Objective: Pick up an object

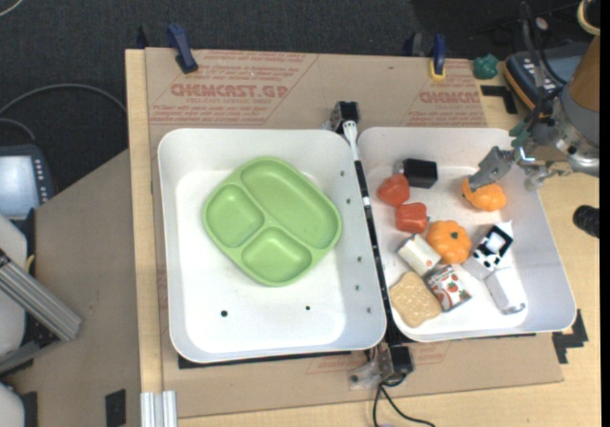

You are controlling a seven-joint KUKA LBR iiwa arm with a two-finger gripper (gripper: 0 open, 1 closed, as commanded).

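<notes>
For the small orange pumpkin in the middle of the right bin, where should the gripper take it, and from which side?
Probably from straight above, fingers closing across the round body of the pumpkin, roughly far to near. A white block crowds its left and a black-and-white item lies to its right, so those flanks look tight. The gripper is at the bin's far right.

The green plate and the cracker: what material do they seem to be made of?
The green plate looks like moulded plastic, smooth and matte: one even colour, with rounded compartments. The cracker looks like a plastic or rubber toy, tan with scalloped edges and small dots; real food cannot be ruled out from this view.
</notes>
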